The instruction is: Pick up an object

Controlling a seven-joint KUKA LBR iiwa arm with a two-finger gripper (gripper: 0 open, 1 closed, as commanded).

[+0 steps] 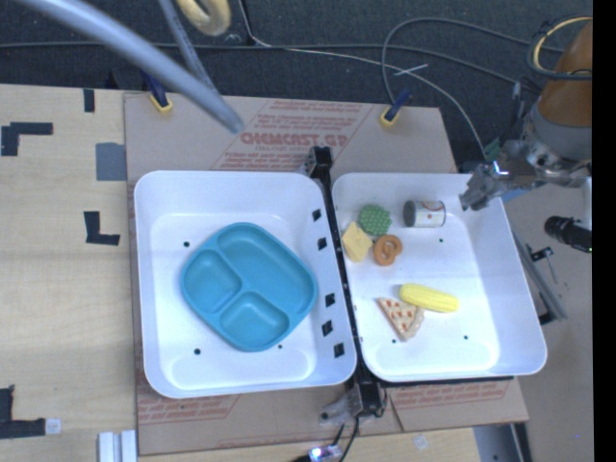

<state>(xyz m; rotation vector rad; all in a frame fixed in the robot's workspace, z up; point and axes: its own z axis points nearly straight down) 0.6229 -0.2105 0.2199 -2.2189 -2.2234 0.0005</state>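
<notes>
- Left bin point(154, 258): blue divided plate point(248, 285), centre left of frame.
- Right bin point(500, 287), centre right: green piece point(374, 219), yellow block point(357, 243), brown ring point(388, 249), small can point(423, 214), corn cob point(429, 298), pizza slice point(400, 317).
- Gripper point(478, 192): upper right, over the right bin's far rim, nothing visibly held; opening cannot be told.
- Advice: the can lies nearest; centre over it before descending.

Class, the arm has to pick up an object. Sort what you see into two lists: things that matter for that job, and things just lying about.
For the job:
tool
corn cob
pizza slice
pretzel
green piece
yellow piece
small can
right bin

Lying about:
blue tray
left bin
yellow clamps
</notes>
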